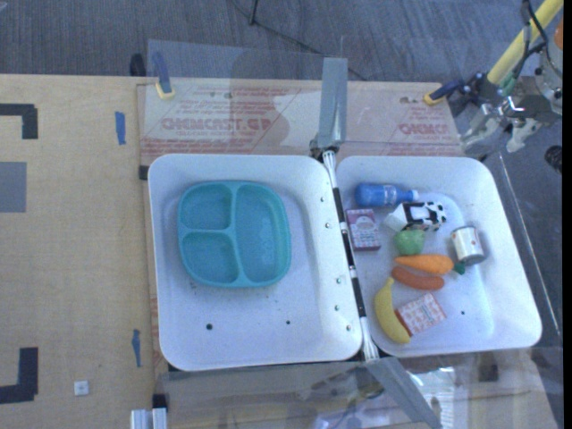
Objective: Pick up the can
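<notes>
Lying in the right bin (523,322): one can (467,245) (eight items total).

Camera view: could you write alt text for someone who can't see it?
A small silver can lies in the right white bin among toy foods, while the robot's gripper hangs outside the bin's far right corner. The left bin holds a teal divided plate.

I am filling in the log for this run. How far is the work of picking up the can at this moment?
Nothing looks done yet. The can lies on its side in the right bin, near the carrot. The pincer is outside that bin, above its upper right corner, holding nothing. Left to do: reach over the can, descend, grasp and lift.
</notes>
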Robot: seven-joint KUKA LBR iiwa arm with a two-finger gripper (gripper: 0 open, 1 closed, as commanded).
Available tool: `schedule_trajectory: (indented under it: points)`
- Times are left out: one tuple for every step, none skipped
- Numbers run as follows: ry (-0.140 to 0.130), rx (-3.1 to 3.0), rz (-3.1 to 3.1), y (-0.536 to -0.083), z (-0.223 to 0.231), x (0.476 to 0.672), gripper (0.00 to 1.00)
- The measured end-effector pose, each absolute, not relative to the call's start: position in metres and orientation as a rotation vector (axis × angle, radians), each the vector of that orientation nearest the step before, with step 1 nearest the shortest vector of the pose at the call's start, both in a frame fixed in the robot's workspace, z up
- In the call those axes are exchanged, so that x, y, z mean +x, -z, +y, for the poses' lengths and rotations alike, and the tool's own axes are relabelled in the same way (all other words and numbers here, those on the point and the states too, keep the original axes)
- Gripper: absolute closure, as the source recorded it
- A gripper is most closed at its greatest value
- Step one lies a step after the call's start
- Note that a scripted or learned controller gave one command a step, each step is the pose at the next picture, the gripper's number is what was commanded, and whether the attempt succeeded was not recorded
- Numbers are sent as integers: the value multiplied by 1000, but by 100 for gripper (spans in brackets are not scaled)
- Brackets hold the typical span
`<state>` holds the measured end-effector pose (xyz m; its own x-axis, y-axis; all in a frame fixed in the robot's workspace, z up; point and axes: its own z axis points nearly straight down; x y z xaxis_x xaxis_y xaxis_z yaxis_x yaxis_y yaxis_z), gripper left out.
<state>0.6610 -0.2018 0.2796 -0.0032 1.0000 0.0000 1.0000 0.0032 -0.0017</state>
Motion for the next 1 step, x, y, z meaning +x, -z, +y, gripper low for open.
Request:
schedule_trajectory:
  points:
    - [-2,-2199,-2241,-124,-170,666,0]
